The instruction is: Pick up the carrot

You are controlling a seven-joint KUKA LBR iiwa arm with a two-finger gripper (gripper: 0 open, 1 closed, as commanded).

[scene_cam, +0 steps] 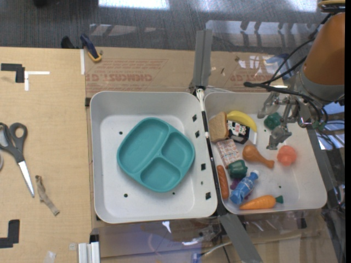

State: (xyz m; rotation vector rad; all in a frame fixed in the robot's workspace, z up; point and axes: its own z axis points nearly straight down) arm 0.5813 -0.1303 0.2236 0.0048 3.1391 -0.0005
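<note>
Tool (278, 137) above right bin (313, 171); one carrot (259, 203) near front wall

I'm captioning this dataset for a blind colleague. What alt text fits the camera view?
A robot gripper hangs over the right bin, well above a carrot lying near the bin's front edge among other toy foods. The left bin holds a teal divided plate.

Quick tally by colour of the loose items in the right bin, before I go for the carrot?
Orange or peach: 3, the carrot, chicken drumstick, peach ball
Yellow: 1, banana
Tan: 1, bread slice
Red: 1, sausage
Green: 1, pepper
Blue: 1, bottle
Printed cartons: 2
Total: 10
</note>
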